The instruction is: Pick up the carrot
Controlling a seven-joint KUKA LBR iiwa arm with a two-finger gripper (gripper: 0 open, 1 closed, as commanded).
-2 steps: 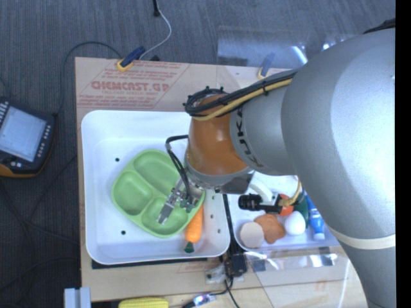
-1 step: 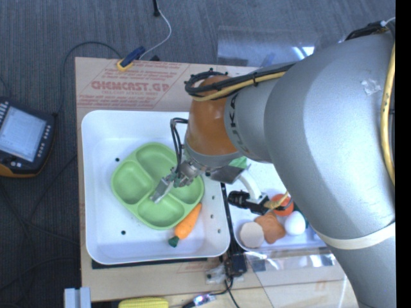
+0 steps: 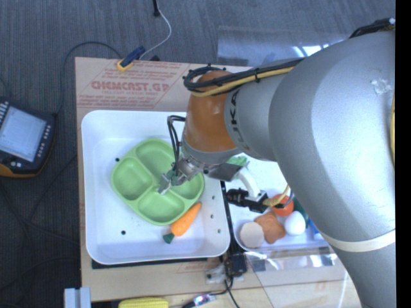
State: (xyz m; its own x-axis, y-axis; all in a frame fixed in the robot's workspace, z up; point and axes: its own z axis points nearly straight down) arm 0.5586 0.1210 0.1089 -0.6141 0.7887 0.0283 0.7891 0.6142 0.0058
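Now the grey arm sweeps in from the right, huge in the foreground, its orange band sitting above the wrist over the left bin. The wrist points down and to the left, and the pincer hangs over the green divided plate, right about at the ridge where the plate's compartments meet. Whether it is clenched or released, I cannot tell; the tip is small and blurred, and nothing shows between its tips.

The carrot lies on the white floor of the left bin, just beside the plate's lower right edge, tilted, its green end toward the bottom left. It sits near the pincer but apart from it.

Over in the right bin, partly under the arm, there are a white egg, a brownish lump and a pale round piece.
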